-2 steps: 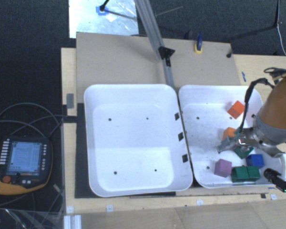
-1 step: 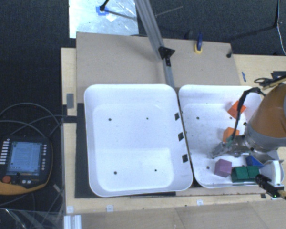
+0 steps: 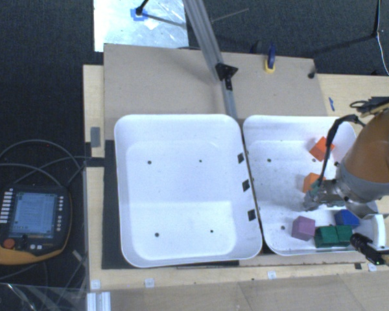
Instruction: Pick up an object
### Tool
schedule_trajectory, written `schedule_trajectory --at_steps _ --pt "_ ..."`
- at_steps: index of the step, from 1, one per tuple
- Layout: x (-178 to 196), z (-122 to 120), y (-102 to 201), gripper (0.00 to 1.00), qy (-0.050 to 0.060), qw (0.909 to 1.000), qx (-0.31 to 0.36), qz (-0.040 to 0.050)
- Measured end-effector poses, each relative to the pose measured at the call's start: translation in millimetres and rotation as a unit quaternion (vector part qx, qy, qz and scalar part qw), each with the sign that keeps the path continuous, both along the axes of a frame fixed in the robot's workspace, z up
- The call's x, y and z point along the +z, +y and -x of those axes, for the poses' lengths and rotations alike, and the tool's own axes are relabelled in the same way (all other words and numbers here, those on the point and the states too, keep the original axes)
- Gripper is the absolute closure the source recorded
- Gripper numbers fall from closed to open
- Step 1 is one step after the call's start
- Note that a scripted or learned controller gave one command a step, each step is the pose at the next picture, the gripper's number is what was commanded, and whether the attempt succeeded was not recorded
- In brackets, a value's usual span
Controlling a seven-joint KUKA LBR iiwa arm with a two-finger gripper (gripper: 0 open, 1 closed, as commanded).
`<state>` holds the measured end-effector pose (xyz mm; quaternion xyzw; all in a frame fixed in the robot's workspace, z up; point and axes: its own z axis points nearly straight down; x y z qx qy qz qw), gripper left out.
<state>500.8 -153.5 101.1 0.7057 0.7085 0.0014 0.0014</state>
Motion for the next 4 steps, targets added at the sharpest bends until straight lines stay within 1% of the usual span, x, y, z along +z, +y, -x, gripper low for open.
schedule_trajectory --at_steps 1,2,3,4 --pt "63.9 -2.6 2.7 1.00 -0.002 1.0000 0.000 0.0010" --pt "113.7 -13.1 -2.1 1.00 -0.002 1.0000 0.001 0.0012" --pt "149.9 -15.0 -2.4 1.00 -0.001 1.0000 0.001 0.0010" --pt "156.8 -17.0 53.4 1.00 0.000 1.0000 0.004 -0.0010"
